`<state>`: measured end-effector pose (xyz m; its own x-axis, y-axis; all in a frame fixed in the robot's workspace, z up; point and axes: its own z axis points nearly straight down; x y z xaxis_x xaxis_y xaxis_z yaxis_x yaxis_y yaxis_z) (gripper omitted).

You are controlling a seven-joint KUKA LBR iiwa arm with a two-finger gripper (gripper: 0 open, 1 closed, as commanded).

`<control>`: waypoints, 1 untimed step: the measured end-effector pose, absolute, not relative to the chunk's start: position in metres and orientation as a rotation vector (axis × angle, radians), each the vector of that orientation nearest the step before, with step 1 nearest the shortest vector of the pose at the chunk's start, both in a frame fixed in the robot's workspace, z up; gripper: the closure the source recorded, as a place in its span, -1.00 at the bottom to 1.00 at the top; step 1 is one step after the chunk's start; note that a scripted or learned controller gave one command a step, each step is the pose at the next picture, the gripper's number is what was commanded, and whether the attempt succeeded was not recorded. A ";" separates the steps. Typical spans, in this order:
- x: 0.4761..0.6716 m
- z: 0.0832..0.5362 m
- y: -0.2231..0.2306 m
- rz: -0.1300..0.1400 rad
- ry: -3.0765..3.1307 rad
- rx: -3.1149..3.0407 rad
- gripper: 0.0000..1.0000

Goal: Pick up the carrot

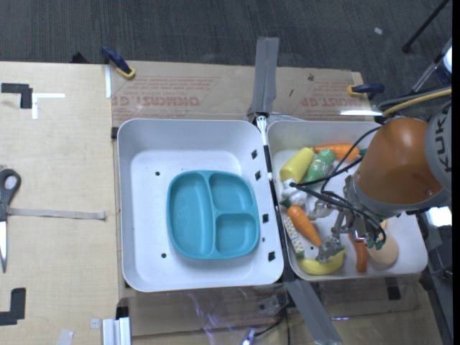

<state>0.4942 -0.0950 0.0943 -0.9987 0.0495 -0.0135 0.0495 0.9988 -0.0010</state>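
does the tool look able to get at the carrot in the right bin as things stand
Probably yes: the tool hangs just right of the carrot, whose top lies uncovered; the banana crowds its lower end.

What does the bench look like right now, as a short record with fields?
left bin: holds a blue divided tray
right bin: toy foods piled together
carrot: lying at the right bin's left side, orange, slanted
gripper: low over the right bin, just right of the carrot
banana: at the bin's near edge, below the gripper
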 end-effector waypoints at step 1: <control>0.487 0.098 -0.094 -0.006 3.109 0.075 -1.00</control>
